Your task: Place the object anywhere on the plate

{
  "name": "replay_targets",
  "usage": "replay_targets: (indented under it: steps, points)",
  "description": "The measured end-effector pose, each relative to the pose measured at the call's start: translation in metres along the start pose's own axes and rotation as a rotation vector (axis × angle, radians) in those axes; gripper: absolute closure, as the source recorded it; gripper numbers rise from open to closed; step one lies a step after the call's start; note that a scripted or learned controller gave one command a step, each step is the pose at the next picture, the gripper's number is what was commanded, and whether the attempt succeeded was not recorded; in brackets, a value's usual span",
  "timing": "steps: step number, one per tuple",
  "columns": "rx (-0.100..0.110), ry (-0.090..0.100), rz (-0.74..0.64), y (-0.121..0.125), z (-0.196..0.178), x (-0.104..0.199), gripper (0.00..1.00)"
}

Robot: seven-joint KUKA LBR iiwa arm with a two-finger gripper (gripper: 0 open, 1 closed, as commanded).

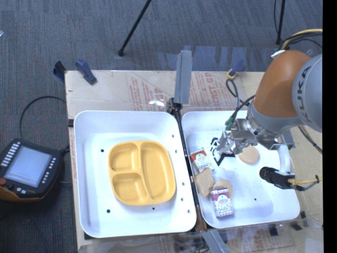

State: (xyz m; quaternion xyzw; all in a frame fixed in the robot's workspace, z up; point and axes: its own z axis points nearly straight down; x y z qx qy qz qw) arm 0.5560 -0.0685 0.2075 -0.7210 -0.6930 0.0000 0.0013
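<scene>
Surface of pale board (137, 91) carries two shallow white plastic bins side by side, and over the right-hand bin (274, 207) reaches the grey arm with its orange band (281, 86), coming in from the right. The left-hand bin (89, 136) holds the yellow three-compartment plate (141, 172), lying flat near its middle with nothing on it. Smaller things sit in the right bin: a round tan disc like a biscuit (249, 155) just beside the tool, a tan bread-like slice (204, 182), a red-and-white carton (222, 204) and a smaller red-and-white packet (199, 158) close to the dividing wall. The tool (220, 147) hangs low over the right bin's left half; whether its jaws stand apart or closed cannot be told from here, and nothing can be seen between them. Which item is meant as the object is unclear; the packet lies nearest, just left and slightly below the tool, its long axis slanting. The plate lies well to the left, across the bins' shared wall.
</scene>
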Motion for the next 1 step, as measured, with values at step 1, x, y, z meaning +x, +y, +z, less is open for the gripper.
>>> replay_targets:
  steps: [1]
  points:
    - [0.000, 0.000, 0.000, 0.0000, 0.0000, 0.0000, 0.00]
